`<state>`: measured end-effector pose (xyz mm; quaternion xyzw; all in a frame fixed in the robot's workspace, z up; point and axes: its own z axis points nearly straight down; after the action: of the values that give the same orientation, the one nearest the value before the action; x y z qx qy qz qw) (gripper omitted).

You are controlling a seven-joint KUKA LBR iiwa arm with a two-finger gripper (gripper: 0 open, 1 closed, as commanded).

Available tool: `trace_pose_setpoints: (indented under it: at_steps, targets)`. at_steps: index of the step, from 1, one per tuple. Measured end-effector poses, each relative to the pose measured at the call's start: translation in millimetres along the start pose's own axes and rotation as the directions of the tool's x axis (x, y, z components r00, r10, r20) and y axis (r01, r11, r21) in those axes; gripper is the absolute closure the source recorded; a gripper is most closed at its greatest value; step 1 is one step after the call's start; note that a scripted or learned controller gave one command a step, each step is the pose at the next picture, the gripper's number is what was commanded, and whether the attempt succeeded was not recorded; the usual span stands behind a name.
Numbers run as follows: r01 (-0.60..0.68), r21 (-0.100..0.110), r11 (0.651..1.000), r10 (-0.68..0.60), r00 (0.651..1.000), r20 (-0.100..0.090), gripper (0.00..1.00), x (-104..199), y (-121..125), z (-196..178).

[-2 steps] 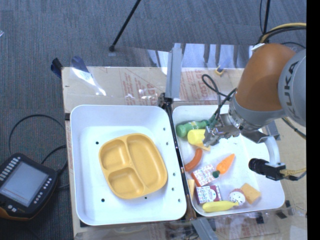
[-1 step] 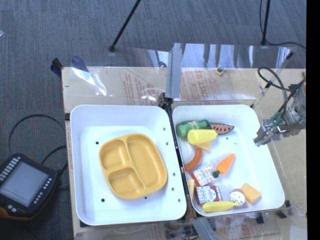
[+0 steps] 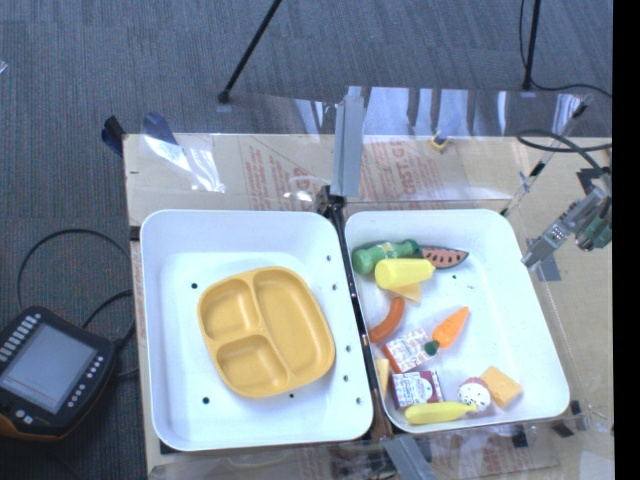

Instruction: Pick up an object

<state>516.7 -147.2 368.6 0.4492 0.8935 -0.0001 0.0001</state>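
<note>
Toy food (image 3: 404, 272) lies in the right bin (image 3: 500, 230), the white one on the arm's side. Nearest are a yellow banana (image 3: 437, 413), a white ball (image 3: 475, 396) and an orange block (image 3: 502, 386). Next come 2 small red and white cartons (image 3: 412, 368); their print is too small to read. Behind them are a carrot (image 3: 452, 326), a sausage (image 3: 387, 318), a green piece (image 3: 378, 255) and a watermelon slice (image 3: 445, 257).

The left bin (image 3: 170, 268) holds a yellow tray (image 3: 265, 330) with 3 parts. A black screen box (image 3: 45, 368) sits on the grey carpet (image 3: 100, 48).

The gripper (image 3: 542, 253) hangs just over the right bin's right rim, touching no toy. I cannot tell if it is spread or pressed together.

The brown bench (image 3: 270, 173) has red writing, too blurry to read. A grey post (image 3: 348, 153) stands behind both bins. Far back are 2 thin black stand legs (image 3: 255, 38).
</note>
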Motion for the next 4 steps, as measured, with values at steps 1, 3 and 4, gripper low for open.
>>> trace_pose_setpoints:
  at_steps: [1,3,4]
  targets:
    - [0.110,0.003,0.994,-0.110,0.994,-0.006,1.00,-3,73,57]
    - [0.126,0.009,0.992,-0.126,0.992,-0.015,0.00,13,46,233]
    - [0.127,-0.007,0.992,-0.127,0.992,0.003,0.00,16,16,276]
